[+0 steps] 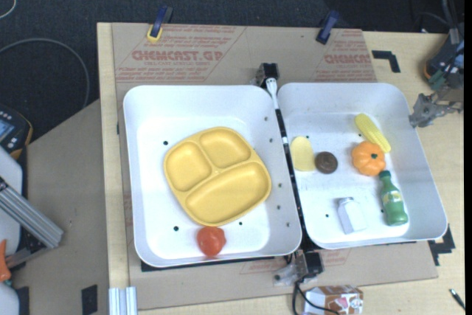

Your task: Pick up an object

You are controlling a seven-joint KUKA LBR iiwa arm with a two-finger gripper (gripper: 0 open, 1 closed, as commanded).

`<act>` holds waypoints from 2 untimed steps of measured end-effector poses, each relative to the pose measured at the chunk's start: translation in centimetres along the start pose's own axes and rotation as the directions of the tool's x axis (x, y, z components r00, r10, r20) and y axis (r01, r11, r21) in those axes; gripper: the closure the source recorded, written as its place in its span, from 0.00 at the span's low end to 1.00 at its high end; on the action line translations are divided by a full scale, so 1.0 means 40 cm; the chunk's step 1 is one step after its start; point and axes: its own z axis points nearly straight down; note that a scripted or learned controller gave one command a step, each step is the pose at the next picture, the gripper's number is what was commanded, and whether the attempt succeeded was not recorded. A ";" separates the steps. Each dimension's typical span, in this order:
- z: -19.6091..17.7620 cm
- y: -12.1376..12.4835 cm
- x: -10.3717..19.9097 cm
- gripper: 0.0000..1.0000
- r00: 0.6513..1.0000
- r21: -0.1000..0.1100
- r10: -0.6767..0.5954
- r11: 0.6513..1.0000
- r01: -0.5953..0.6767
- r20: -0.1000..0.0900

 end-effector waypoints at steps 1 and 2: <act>-0.040 0.017 0.015 1.00 1.000 -0.016 -0.011 1.000 0.011 0.004; -0.066 0.018 0.014 1.00 1.000 -0.019 -0.011 1.000 0.011 0.006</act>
